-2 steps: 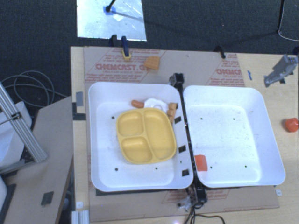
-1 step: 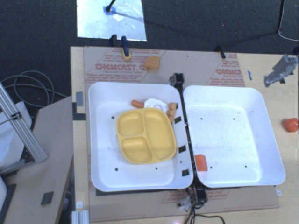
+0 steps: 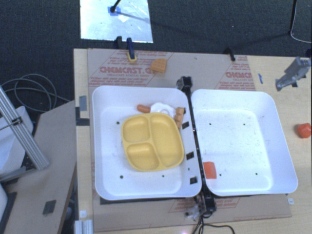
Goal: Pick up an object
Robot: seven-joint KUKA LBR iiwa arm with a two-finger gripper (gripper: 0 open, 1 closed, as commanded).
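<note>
A yellow three-compartment plate point(image 3: 152, 141) lies in the left bin point(image 3: 107, 130). Behind the plate sit a small orange sausage-shaped piece point(image 3: 143, 108), a white piece point(image 3: 162, 109) and a tan block point(image 3: 180, 116) close to the bin's right wall. An orange-red block point(image 3: 209, 169) rests at the near left corner of the right bin point(image 3: 263, 145). My grey gripper point(image 3: 294, 74) hangs at the far right, above the bench beyond the right bin's far corner, away from all the objects.
A tan block point(image 3: 158, 65) lies on the board behind the left bin. An orange piece point(image 3: 303, 130) sits on the bench right of the right bin. A yellow-and-blue clamp point(image 3: 130, 50) holds the board's far edge. Cables lie at the left.
</note>
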